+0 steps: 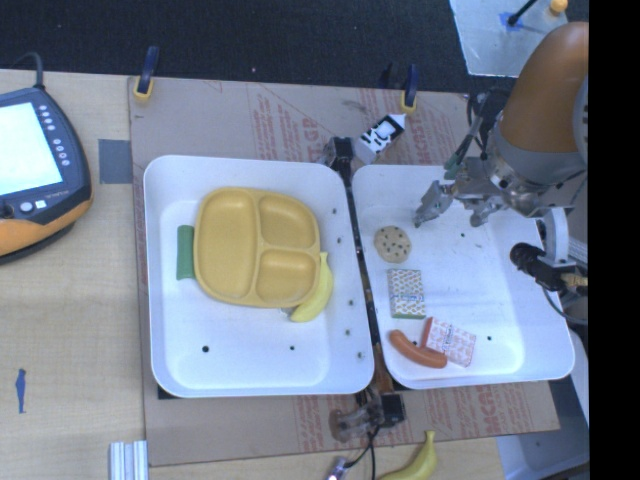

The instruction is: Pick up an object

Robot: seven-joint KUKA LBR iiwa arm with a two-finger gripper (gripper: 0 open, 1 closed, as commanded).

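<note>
Nearest the camera, a yellow banana (418, 460) lies on the bench (70, 348) just below the 2 white bins.

In the right bin (500, 318), close to its near rim, a reddish-orange sausage (417, 349) lies at a slant, touching a red-and-white patterned packet (450, 341) at its right. Just beyond them sits a small green-and-white packet (406, 293), flat and roughly square. Beyond that, a round tan cookie (393, 243) with dark specks lies by the bin's left wall. To the right of these 4 things the bin floor is bare white, giving me open room along the right half.

In the left bin (240, 363), a yellow divided tray (258, 245) with 3 compartments takes up the middle. A second banana (316, 293) curves against the tray's near right corner, and a green strip (186, 251) lies along its left side. The near part of that bin's floor is bare.

My claw (452, 206) hangs over the far part of the right bin, up and to the right of the cookie and apart from it. Its 2 grey fingers (430, 208) are spread wide with nothing between them.

Farther back, a small black-and-white object (381, 134) rests on the cardboard (270, 118) behind the bins, and a handheld control screen (35, 168) lies at the far left of the bench.
</note>
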